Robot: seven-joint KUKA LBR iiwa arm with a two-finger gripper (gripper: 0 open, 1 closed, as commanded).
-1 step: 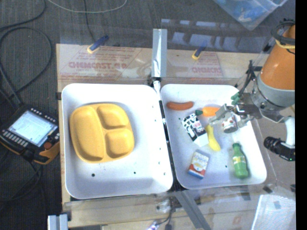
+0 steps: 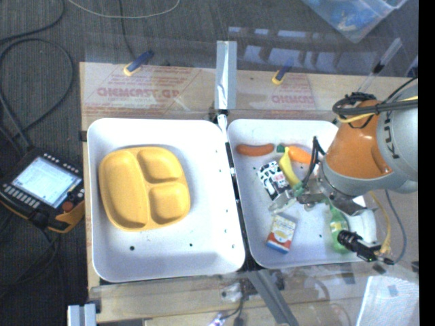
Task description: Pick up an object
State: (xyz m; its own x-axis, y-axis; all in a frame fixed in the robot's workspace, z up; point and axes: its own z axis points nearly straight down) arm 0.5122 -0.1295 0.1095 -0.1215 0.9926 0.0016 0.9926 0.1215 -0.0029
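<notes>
The right bin holds several small things. An orange-red sausage lies near its far edge, with a yellow banana and an orange piece beside it. A black-and-white patterned item sits at the middle. Toward the near side lies a small orange-and-white carton, and a green bottle is at the right. My gripper hangs low in this bin, between the patterned item, the banana and the carton. The arm's orange band hides part of the bin behind it.
The left bin carries a yellow divided plate. A metal divider post stands between the bins at the far side. A handheld control pendant lies off the bench at the left. Cables trail beside the arm at the right.
</notes>
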